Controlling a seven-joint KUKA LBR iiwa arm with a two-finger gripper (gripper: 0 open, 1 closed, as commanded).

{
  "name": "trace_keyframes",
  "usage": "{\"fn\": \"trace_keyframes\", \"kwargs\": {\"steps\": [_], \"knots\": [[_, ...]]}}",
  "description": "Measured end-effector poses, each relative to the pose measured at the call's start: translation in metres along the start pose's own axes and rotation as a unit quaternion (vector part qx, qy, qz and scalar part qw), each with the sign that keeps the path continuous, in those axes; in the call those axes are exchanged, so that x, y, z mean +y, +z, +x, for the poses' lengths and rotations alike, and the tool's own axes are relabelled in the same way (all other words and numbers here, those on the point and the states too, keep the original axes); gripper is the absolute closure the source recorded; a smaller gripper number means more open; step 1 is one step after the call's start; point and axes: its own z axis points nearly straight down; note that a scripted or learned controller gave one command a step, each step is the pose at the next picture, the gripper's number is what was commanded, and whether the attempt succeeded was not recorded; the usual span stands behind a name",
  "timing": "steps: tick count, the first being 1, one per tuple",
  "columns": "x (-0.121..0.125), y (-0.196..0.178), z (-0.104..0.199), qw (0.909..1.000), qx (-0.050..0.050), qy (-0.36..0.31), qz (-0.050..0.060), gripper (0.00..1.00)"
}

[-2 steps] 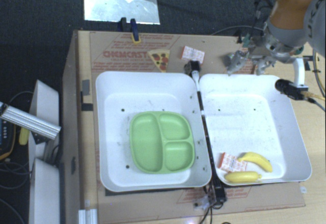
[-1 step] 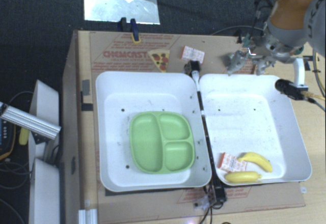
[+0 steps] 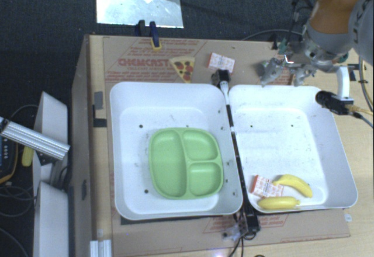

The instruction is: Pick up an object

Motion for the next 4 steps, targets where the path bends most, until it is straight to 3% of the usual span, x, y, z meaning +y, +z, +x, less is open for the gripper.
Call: {"fn": "trace_keyframes", "kwargs": {"steps": [1,2,3,4], "knots": [[0.0,0.0,0.0,1.0,0.0,0.0,0.0,0.0],[0.013,0.012,-0.044,1.0,-0.001,0.002,0.0,0.0],[0.014,0.012,-0.043,1.0,-0.001,0.001,0.0,0.0],[-0.051,0.011,-0.084,1.0,-0.001,0.002,0.001,0.0]]}}
